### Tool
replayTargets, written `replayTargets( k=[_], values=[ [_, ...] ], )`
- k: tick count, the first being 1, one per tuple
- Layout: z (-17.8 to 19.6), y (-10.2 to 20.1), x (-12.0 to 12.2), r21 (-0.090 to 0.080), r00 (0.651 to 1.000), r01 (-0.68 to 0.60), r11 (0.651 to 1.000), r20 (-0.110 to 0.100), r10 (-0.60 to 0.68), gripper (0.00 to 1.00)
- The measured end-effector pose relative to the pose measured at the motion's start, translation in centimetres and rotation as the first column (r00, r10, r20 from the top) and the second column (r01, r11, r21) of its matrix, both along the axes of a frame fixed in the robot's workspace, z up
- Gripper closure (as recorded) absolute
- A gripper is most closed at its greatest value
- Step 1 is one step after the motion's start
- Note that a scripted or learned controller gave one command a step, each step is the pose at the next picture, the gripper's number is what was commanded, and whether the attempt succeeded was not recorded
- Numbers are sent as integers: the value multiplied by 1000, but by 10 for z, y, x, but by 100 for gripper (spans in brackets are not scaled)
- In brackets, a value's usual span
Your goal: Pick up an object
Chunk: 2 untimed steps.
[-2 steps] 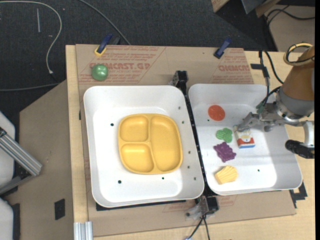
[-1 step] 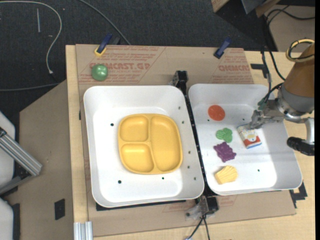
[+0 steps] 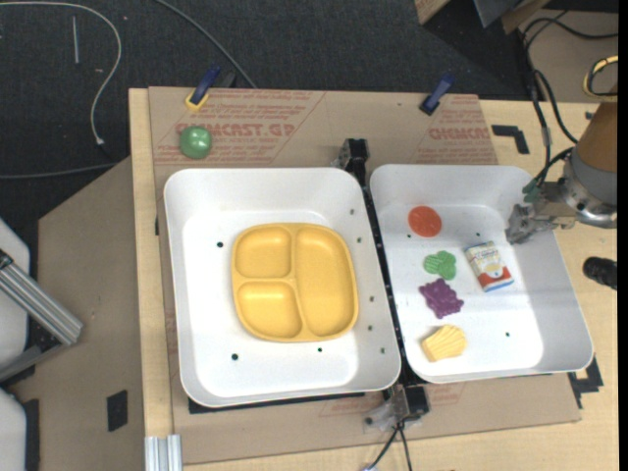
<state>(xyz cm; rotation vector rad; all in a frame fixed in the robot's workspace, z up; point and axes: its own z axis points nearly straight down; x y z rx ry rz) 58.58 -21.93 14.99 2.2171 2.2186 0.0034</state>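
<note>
Right white plastic bin (image 3: 559, 346) holds five small items, loosely grouped toward its left and middle. Round orange-red disc-shaped toy (image 3: 425, 222) lies farthest back. Just nearer, a green lumpy toy like a broccoli floret (image 3: 441, 263); nearer again and almost touching it, a purple knobbly toy (image 3: 441, 298). Nearest the front edge, a yellow ridged shell-shaped toy (image 3: 444, 342), lying apart from the purple one. To the right of the green and purple pieces, a small white carton with red and blue print (image 3: 489, 266) lies flat, slightly skewed.

Grey two-finger gripper (image 3: 523, 226) sits at the far right part of this bin, right of the orange disc and just beyond the carton's far end, apart from every item. Cannot tell from this angle how the pincer stands; nothing visible in it.

Left white plastic bin (image 3: 191, 263) carries a yellow three-compartment plastic plate (image 3: 294, 281), roughly centred.

Outside the bins, a small green ball (image 3: 195, 142) rests on the brown cardboard bench top (image 3: 294, 126), at the far left corner.
</note>
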Motion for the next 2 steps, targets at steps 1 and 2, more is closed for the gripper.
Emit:
replayTargets(
  k=[1, 2],
  values=[
    [59, 7, -5, 0, 1000, -1, 1000, 2, 1, 100],
    [89, 7, -3, 1, 1000, -1, 1000, 0, 1, 100]
  ],
)
